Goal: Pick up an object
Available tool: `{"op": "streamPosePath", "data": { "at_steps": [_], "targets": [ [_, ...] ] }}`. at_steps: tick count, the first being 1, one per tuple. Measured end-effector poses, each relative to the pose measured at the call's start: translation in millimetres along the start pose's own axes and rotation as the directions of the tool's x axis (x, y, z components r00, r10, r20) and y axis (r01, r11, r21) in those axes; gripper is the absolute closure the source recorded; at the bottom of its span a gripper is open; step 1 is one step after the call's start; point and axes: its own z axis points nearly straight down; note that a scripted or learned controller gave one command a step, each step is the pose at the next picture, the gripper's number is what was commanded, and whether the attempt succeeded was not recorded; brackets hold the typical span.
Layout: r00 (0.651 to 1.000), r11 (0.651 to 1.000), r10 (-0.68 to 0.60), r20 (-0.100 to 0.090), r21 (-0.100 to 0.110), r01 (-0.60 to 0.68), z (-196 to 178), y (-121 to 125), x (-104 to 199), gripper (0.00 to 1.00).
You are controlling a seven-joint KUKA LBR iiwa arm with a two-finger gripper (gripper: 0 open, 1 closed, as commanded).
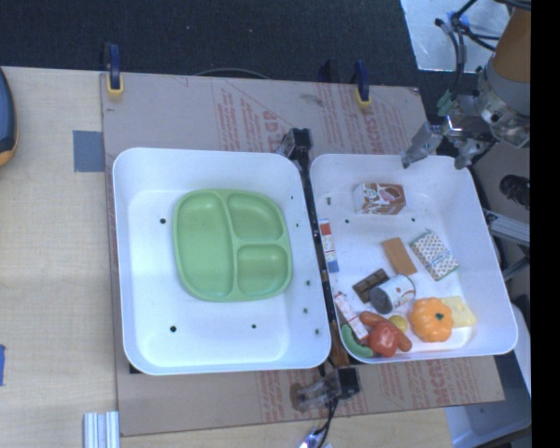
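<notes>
A: Layout?
B: Left bin, centre-left of frame, holds a green divided plate. Right bin has the objects clustered lower right: orange pumpkin, patterned packet, tomato.
A: Gripper?
B: Gripper, upper right above the bin's far corner, fingers spread, nothing between them.

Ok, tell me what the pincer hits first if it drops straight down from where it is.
The pincer, fingers spread, hangs over the right bin's far rim. Straight down it probably meets that rim or bare floor there; the patterned packet lies nearer the camera. Depth is unclear.
</notes>
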Motion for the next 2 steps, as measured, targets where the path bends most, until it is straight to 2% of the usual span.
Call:
{"op": "streamPosePath", "data": {
  "at_steps": [1,2],
  "targets": [
    [1.000,1.000,-0.001,-0.005,0.019,0.001,168,-47,9,0.00],
    [1.000,1.000,0.008,0.002,0.027,-0.008,159,8,29,0.00]
  ]
}}
